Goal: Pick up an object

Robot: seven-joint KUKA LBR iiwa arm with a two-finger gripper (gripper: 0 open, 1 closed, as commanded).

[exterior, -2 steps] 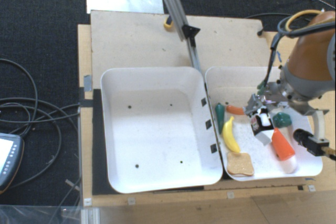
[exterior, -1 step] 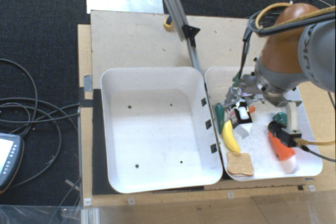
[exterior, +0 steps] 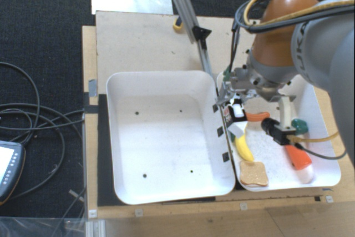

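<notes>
White bins sat side by side; your objects, the banana (exterior: 244, 147) among them, lay in the right bin (exterior: 327, 169). Your gripper (exterior: 237, 111) hung above them; I couldn't tell its state.

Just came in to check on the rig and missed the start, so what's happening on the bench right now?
The grey KUKA arm with the orange band is reaching in from the right over the right-hand shallow white bin, its two-finger gripper lowered near that bin's left wall. Below it lie a yellow toy banana, a tan slice of toy bread, an orange carrot-like piece and an orange-and-white cylinder. Nothing is visibly held between the fingers. The left-hand white bin sits beside it.
</notes>
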